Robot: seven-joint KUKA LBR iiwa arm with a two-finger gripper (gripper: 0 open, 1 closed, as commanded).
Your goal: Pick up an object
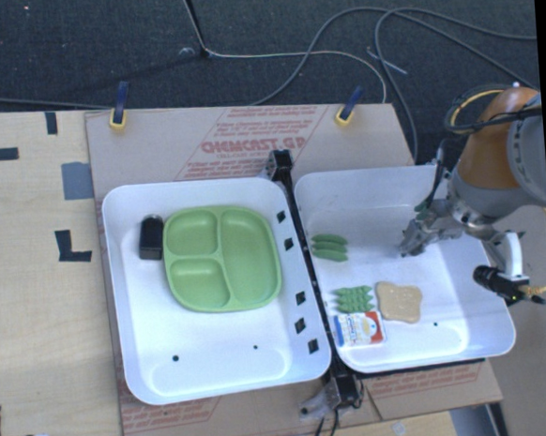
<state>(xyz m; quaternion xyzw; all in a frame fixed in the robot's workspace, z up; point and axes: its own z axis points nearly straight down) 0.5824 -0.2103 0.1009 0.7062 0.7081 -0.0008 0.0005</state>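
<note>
My gripper (412,245) hangs low over the right bin (471,338), near its right-hand middle, with bare bin floor under it. A tan toast slice (399,302) lies below and to the left of it. Further left are a green pea pod (329,247), a small green ridged piece (352,299) and a little red and white carton (359,329). The left bin (138,355) holds a green divided plate (223,259) with a small black block (150,238) at its left side.
A black divider with clips (298,257) runs between the two bins. Cardboard (248,134) lies under both, held by yellow and blue clamps at the back. Cables trail over the dark floor behind. The arm's orange band (493,143) sits over the right bin's right rim.
</note>
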